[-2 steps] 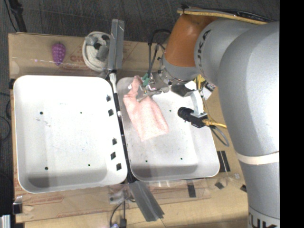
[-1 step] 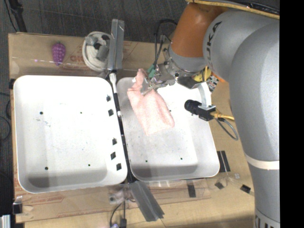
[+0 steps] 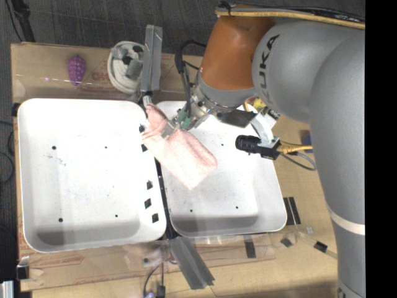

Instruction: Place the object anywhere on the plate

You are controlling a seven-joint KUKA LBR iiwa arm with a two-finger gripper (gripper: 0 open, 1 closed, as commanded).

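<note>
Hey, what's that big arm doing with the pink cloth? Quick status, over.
Gripper down at the pink cloth's upper end, grip unclear. Cloth draped over the seam between bins, mostly in right bin. Nothing blocking.

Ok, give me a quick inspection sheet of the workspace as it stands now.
Surface: two white bins, left bin and right bin, on a bench.
Job's things: pink cloth in the right bin, one end draped over the divide; plate: nothing seen.
Clutter: purple object and white roll behind the left bin.
Grippers: gripper at the cloth's upper end.
Cables: black and yellow leads at the arm.
Surroundings: dark floor.
</note>
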